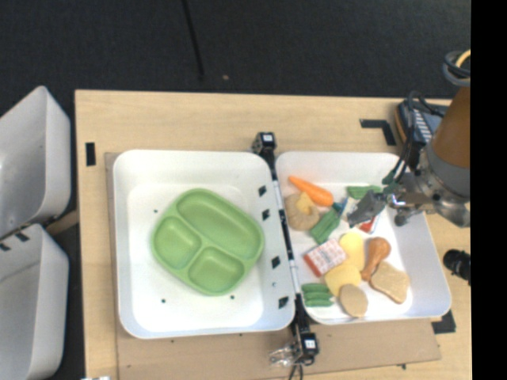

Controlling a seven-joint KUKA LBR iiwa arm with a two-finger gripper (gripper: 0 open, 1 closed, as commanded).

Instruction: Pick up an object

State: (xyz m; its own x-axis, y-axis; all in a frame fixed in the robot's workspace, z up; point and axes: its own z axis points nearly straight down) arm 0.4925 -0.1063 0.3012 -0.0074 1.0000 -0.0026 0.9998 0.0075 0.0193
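The gripper (371, 206) hangs low over the right bin (416, 291), above the heap of toy food, though I cannot tell how it stands. Just beneath lie a carrot (310, 188), a drumstick (375, 254) and a bread slice (390, 282). The left bin (135, 307) holds a green divided plate (207, 241).
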